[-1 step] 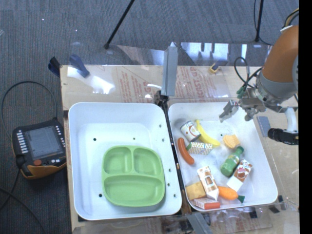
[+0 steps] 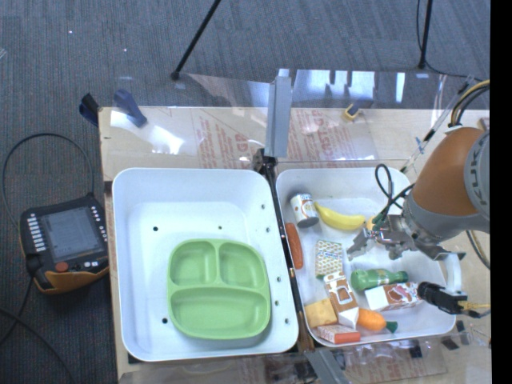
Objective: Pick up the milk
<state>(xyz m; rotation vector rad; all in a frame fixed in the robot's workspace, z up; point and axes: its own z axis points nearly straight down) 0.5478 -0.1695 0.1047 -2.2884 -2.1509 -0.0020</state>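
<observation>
In the right bin (image 2: 436,320): a crowd of toy foods is lying close together, and several are overlapping along the near wall, so their outlines are running into one another.
Hard to read: the gripper (image 2: 384,242) is showing as a tangle of grey metal and cable under the arm's orange band (image 2: 448,178); I cannot tell how far the claw is standing open, and nothing is visibly sitting in it.
Cut off: the arm is running out of the view at the right.
Milk (image 2: 342,296): it is looking like a small white carton with brown-orange patches and a peaked top, lying near the bin's front, though its print is too small to read.
Milk's neighbours: a yellow block (image 2: 319,312) is touching its left side, a carrot (image 2: 370,319) is lying just beside it on the right, and a green bottle (image 2: 378,278) is lying between it and the gripper.
Gripper and milk: they are sitting apart.
</observation>
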